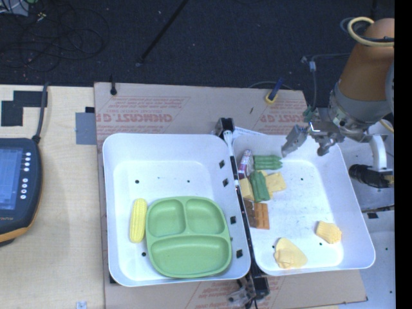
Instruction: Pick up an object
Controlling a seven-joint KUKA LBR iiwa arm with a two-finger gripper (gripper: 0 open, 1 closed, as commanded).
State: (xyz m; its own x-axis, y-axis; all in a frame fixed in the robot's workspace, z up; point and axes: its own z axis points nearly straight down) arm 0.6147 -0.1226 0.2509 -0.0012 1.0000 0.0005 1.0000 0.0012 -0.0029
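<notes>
Nearest the camera sits a green plate (188,237) with three sections, lying in the left bin (122,166). A yellow corn cob (137,220) lies just beside the plate, on its left. It is bumpy and stands lengthwise, near to far.

Right next to this bin is the right bin (351,205), and the two touch along a black clip strip in the middle. At the near edge of the right bin lies a crumpled yellow lump (289,253). A little to its right and farther back is a small yellow wedge (328,232), like a piece of cheese.

More things crowd the far left part of the right bin. A brown flat piece (259,216) lies by the middle wall. Behind it are a dark green bean-shaped thing (258,186), a yellow block (275,183) touching it, and a green pod (267,163) lying sideways. A small pink and white tube (244,163) leans at the wall.

Both bins rest on brown cardboard on the counter (58,250). A black screen box (18,182) sits at the far left.

From the right comes the arm (364,76), grey and orange. Its end effector (308,141) hangs over the far edge of the right bin, above and apart from the things. Its two fingers are spread apart, with nothing between them.
</notes>
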